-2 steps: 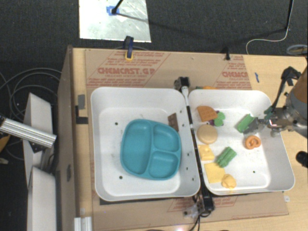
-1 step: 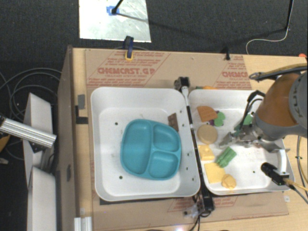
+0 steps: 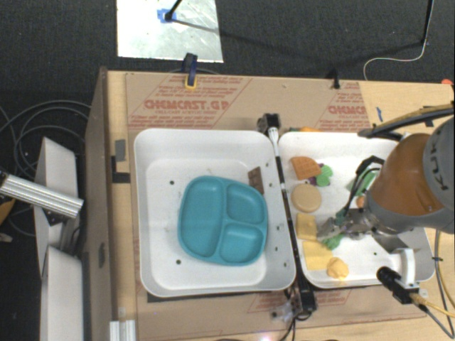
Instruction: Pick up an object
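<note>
The right bin (image 3: pixel 419 265) holds several toy food pieces: an orange-brown slice (image 3: pixel 306 166), a small green piece (image 3: pixel 325 175), a round tan disc (image 3: pixel 307 198), pale yellow slabs (image 3: pixel 307 227), and an orange-yellow lump (image 3: pixel 337 267). My gripper (image 3: pixel 334 230) is low in this bin, just right of the yellow slabs. A green piece (image 3: pixel 332 241) lies right at its tip. The arm's orange band (image 3: pixel 402 180) covers the bin's right part.
The left bin (image 3: pixel 160 155) holds a teal divided plate (image 3: pixel 222 220), with a small brown piece (image 3: pixel 255 179) near its right wall. The ridge between the bins (image 3: pixel 283 204) runs just left of the food. Cables lie on the floor to the left.
</note>
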`<action>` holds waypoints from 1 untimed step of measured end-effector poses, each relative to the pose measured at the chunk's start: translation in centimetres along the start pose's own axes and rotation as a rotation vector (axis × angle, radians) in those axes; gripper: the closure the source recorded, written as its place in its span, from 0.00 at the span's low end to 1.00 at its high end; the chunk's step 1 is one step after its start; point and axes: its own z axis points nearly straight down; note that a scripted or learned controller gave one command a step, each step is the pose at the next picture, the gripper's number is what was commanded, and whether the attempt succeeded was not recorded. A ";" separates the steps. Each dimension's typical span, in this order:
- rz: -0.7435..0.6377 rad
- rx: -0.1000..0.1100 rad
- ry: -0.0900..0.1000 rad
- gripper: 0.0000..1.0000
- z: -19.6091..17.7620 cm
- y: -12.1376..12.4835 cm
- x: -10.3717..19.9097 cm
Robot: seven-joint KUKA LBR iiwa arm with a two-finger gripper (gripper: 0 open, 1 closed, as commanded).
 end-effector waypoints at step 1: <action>-0.004 0.000 0.007 1.00 -1.0 0.3 0.1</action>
